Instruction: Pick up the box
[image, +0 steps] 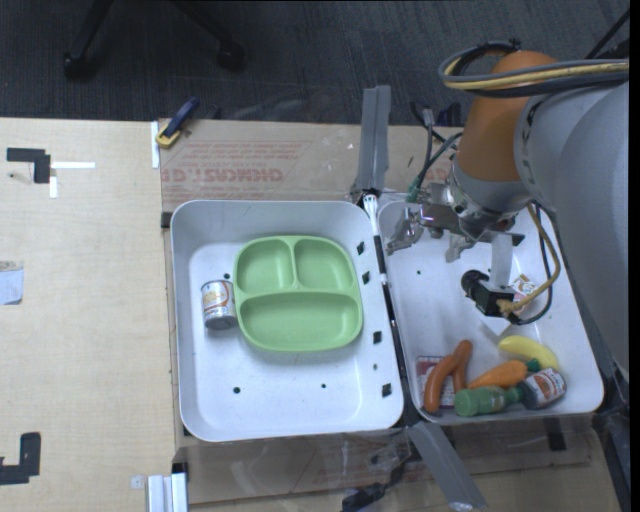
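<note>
The box (428, 365) is small, white with red print, and lies near the front left of the right bin (440, 300). A sausage partly covers it. My gripper (432, 236) hangs over the back left part of the same bin, well behind the box. Its fingers stand apart with nothing between them.
Along the right bin's front lie a red sausage (445, 375), a carrot (497, 375), a green bottle (487, 400), a red-labelled bottle (545, 386) and a banana (528, 349). The left bin (200, 390) holds a green divided plate (297, 293) and a small can (217, 303).
</note>
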